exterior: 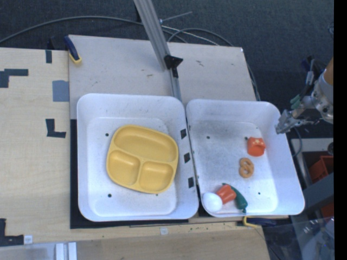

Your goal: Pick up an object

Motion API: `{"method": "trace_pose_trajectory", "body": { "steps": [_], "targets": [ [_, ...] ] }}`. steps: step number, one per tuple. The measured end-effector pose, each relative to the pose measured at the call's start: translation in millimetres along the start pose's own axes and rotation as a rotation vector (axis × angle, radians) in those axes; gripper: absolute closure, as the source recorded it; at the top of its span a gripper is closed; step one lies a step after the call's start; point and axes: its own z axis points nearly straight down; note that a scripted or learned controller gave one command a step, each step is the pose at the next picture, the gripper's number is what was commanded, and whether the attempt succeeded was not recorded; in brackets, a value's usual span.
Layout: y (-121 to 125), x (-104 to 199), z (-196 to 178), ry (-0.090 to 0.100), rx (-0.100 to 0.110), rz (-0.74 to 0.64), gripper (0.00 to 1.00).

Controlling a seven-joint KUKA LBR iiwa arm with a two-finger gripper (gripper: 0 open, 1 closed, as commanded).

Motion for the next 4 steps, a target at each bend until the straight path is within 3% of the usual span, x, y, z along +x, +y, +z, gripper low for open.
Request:
{"method": "trace_pose_trajectory", "body": {
  "steps": [4],
  "targets": [
    [-19, 204, 45, 0.004, 0.008, -0.005, 1.0]
  ]
}}
